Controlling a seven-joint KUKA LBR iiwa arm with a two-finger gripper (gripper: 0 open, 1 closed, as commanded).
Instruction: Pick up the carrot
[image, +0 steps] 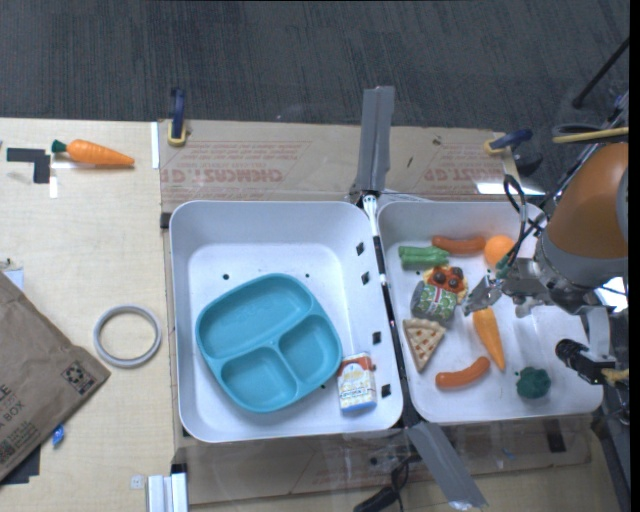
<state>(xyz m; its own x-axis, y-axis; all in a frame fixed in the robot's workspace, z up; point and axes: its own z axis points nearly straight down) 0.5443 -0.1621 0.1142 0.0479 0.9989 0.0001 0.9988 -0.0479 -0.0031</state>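
The arm leans in from the right over the right bin (590, 405), and the pincer (487, 297) hangs just above the thick end of the carrot (489, 338). This looks like the approach, right before the grab. Nothing sits between the fingers that I can make out, and from here I cannot tell whether they stand wide or narrow; the metal blurs together against the white floor.

The carrot lies in the middle of the right bin, thick end up toward the pincer, tip pointing down and slightly right. It is a plain orange cone, smooth, probably a light toy. A pizza slice (424, 342) sits to its left, a sausage (462, 375) just below its tip, and a green lump (533, 382) off to the lower right.

Next, I'd say, the pincer needs to drop straight onto the body and close across its width, clear of the sausage. The taper could let it slip out, so a grip near the thick end looks safer.

Another carrot (96, 153) lies on the worktop (80, 250), far left, well out of this.
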